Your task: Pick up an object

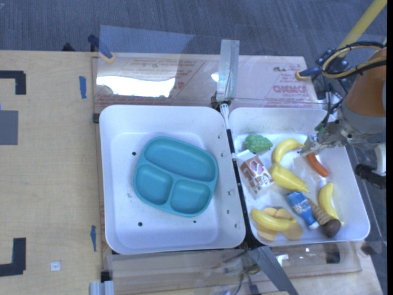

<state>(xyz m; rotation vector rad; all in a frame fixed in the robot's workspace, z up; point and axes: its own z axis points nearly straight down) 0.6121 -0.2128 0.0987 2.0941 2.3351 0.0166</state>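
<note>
The right bin (pixel 359 226) holds several toys. A green broccoli (pixel 258 142) lies at its back left, with a curved banana (pixel 287 147) beside it. An orange carrot (pixel 317 163) lies just right of that banana. My gripper (pixel 311 145) hangs low at the bin's back right, between the curved banana and the carrot, close over both. Nothing shows in its grasp. A second banana (pixel 287 178), a snack packet (pixel 256 172), a blue can (pixel 301 203), a third banana (pixel 327 200) and a banana bunch (pixel 273 220) lie nearer the front.
The left bin (pixel 116 165) holds a teal divided plate (pixel 176 176). A metal divider (pixel 228 72) stands behind the seam between the bins. The arm's orange band (pixel 368 97) and cables (pixel 334 60) reach in over the right bin's back right corner. A brown cone piece (pixel 325 223) lies at the front right.
</note>
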